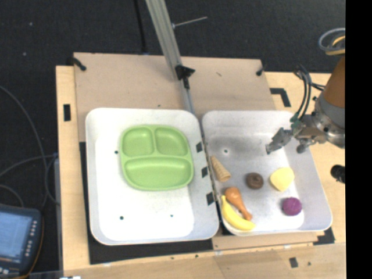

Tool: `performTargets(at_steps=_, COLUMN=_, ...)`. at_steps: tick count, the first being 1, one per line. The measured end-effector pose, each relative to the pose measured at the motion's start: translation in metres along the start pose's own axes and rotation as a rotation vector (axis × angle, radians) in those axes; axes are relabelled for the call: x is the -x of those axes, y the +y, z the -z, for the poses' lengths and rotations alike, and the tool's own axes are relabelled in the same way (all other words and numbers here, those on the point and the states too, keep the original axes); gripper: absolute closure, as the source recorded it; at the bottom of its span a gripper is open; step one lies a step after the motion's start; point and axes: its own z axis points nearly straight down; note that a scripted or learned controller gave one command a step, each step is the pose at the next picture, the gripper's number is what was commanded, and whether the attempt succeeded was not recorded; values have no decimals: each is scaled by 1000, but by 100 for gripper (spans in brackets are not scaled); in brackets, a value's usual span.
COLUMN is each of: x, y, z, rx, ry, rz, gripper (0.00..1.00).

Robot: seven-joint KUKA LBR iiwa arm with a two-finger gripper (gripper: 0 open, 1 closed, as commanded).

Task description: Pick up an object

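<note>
The right bin holds several small toys. A tan cone lies near its left wall, with a brown round piece and a yellow lump in the middle. A purple ball sits to the front right. An orange drumstick-shaped toy rests against a yellow banana at the front left. My gripper hangs over the right bin's back right part, above and behind the yellow lump. Its fingers are open and nothing is between them.
A green divided plate lies in the left bin. A slanted metal pole rises from the seam between the bins at the back. Cables hang beside the arm on the right.
</note>
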Motion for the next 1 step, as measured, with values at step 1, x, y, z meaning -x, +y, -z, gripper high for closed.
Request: performTargets(at_steps=1, x=0, y=0, z=0, rx=0, ry=0, rz=-1, gripper=0)
